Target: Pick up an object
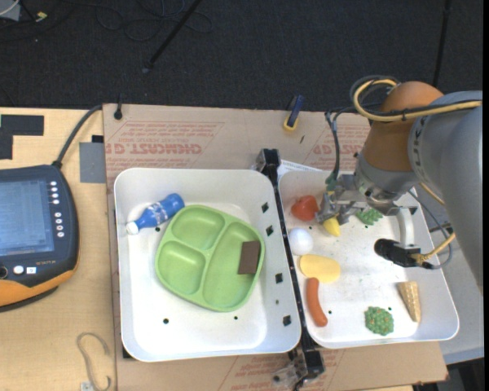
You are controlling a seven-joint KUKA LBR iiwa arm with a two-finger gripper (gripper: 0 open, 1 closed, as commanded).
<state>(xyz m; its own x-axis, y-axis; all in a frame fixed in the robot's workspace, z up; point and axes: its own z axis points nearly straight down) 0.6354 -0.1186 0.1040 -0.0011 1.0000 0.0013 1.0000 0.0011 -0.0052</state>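
Observation:
My gripper (334, 216) hangs low over the back left part of the right bin (440, 316). A small yellow piece (332, 228) sits right at its tip, and whether it is gripped is hidden by the wrist. A red fruit (304, 208) lies just left of the gripper, and a green leafy item (369, 215) just right of it. In front of the gripper lie a white egg (300, 239), a yellow lemon-like piece (319, 267), an orange-red sausage (315, 300), a green broccoli (380, 321) and an ice cream cone (410, 300).
The left bin (138, 316) holds a green divided plate (197, 261) with a brown block (249, 258) on it and a blue bottle (156, 213) at the back left. A tablet (24, 222) lies on the bench to the left.

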